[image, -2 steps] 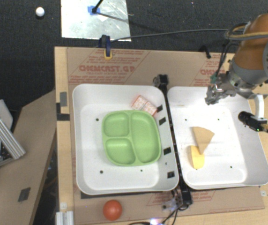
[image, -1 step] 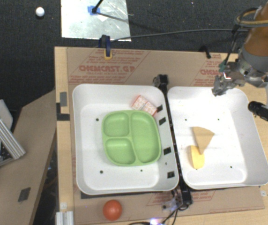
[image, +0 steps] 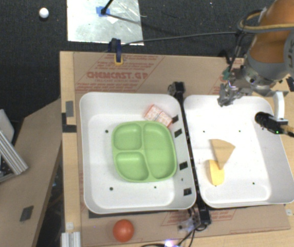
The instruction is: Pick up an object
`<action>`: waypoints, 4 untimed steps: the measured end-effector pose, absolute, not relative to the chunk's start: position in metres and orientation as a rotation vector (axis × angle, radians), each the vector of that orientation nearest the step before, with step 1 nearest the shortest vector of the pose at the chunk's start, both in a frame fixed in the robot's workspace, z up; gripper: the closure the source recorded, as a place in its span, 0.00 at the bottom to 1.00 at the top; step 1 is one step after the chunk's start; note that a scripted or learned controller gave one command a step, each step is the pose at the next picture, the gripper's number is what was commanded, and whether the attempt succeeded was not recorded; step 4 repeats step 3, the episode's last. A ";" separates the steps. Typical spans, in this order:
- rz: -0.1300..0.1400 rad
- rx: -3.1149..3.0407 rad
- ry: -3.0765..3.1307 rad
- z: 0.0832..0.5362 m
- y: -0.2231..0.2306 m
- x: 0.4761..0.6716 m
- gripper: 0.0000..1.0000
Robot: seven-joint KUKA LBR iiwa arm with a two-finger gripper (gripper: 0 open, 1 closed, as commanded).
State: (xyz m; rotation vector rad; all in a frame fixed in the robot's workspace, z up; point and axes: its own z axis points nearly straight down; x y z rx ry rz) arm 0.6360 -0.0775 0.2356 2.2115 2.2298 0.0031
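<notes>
Your gripper (image: 227, 98) up by the right bin's (image: 275, 189) back edge, its fingers too blurry to tell.

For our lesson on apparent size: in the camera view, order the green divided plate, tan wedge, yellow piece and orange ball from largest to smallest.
1. green divided plate
2. tan wedge
3. yellow piece and orange ball: they look alike, so unranked.

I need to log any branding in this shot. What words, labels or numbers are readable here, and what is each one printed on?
"CHEMCAST GP": red print on the brown board behind the bins, seen mirrored.
Further red print along that board's front edge: too small to read.
Pink packet in the left bin: markings too blurred to read.
</notes>
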 end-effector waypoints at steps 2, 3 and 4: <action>0.005 2.210 2.232 0.236 0.048 0.644 1.00; 0.006 2.210 2.232 0.231 0.102 0.653 1.00; 0.006 2.210 2.232 0.231 0.102 0.653 1.00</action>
